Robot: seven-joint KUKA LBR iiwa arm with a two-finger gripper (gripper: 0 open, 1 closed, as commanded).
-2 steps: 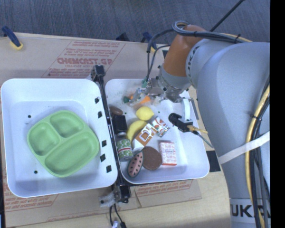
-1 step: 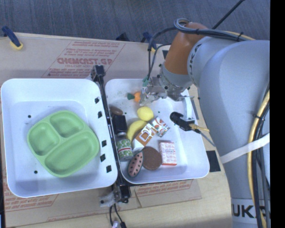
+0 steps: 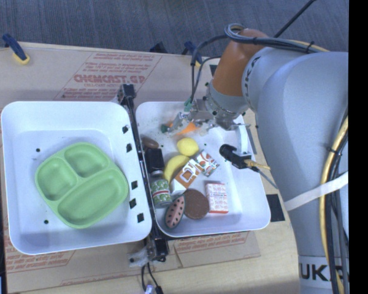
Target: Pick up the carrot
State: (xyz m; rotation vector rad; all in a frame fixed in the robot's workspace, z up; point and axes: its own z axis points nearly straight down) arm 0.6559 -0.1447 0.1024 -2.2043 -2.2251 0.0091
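The small orange carrot [image 3: 187,128] lies at about twelve o'clock in the right-hand shallow white plastic bin [image 3: 257,208], and the arm's two-finger gripper [image 3: 195,116] hangs right over it, seemingly touching. Whether it's open or clamped on anything, I cannot tell; the metal blurs into the clutter. My worry is a miss: the carrot is thin and could skid toward the round yellow lemon [image 3: 187,146] just at its six o'clock. The bulky grey arm hides the bin's two o'clock corner.
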